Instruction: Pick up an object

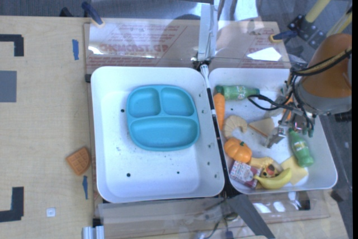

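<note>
1. Nearest the camera, at the bottom edge of the right bin (327, 173), lie one yellow banana (278, 177) and one small red-and-white packet (242, 172).
2. Two shallow white bins sit side by side on the table (39, 120).
3. One blue divided plate (162, 117), with three compartments, lies in the left bin (106, 137).
4. Besides those two, the right bin holds one green bottle (238, 92) at 12 o'clock, one carrot (219, 111) along its 9 o'clock wall, one orange pumpkin (239, 149), one tan croissant-like piece (235, 123), one pale wedge (261, 127) and a second green bottle (301, 151) at 4 o'clock.
5. The gripper (278, 136) hangs low near the bin's centre, just beside the wedge; I cannot tell how its fingers stand.
6. One waffle-like piece (79, 160) lies on the table at 8 o'clock of the left bin.
</note>
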You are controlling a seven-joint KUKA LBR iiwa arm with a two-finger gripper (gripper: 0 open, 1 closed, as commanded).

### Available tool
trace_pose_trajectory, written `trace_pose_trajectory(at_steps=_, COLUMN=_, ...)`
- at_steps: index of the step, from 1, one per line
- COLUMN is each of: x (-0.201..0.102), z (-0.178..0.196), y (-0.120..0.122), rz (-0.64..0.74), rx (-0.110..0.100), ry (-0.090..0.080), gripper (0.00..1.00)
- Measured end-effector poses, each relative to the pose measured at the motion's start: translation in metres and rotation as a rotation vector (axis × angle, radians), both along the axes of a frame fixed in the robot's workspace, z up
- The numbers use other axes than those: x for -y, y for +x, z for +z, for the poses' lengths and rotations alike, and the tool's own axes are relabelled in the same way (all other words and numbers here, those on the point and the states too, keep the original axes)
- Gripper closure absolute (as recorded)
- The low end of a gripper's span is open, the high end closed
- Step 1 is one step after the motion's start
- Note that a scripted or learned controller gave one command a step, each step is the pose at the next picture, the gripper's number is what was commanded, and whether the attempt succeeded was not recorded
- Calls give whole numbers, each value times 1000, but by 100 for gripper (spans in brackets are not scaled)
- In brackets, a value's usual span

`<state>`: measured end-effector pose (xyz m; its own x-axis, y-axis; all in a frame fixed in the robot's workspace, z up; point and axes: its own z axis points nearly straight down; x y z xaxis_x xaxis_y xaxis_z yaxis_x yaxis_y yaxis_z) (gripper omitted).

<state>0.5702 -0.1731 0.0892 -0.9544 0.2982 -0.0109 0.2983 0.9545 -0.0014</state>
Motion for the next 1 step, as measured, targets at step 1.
trace_pose_trajectory(at_steps=1, x=53, z=0, y=-22, rz=42, rx=-2, ry=0, gripper=0)
